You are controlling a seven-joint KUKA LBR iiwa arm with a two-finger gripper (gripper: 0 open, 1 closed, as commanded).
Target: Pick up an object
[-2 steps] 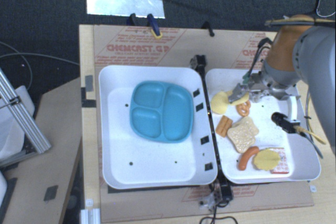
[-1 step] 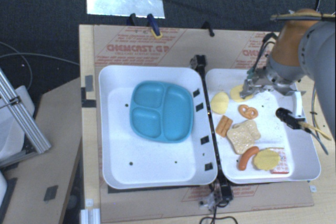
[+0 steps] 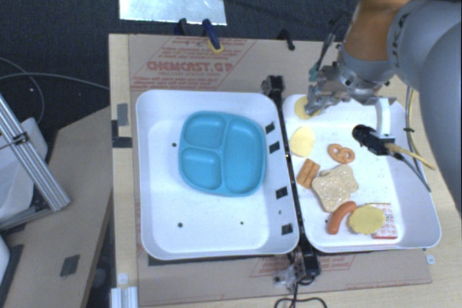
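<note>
Food pieces lie in the right bin [image 3: 426,223], and any of them could be the thing to pick up. A pale yellow round slice [image 3: 302,141] is near the left wall of this bin. Below it is a small orange waffle piece [image 3: 308,172], and beside that a slice of toast [image 3: 336,187]. A pretzel [image 3: 341,153] lies just above the toast. At the front of the bin a sausage [image 3: 341,217] lies just beside a yellow piece [image 3: 367,219], which rests on a white card with red print [image 3: 388,226]. The hand [image 3: 315,106] is low at the back left corner of the right bin, over another pale yellow piece [image 3: 302,110] that is partly hidden by it. It is not possible to tell if the hand is released or clenched. The left bin [image 3: 155,169] holds a blue divided plate [image 3: 221,153]. Both bins stand on the worktop [image 3: 130,76].
</note>
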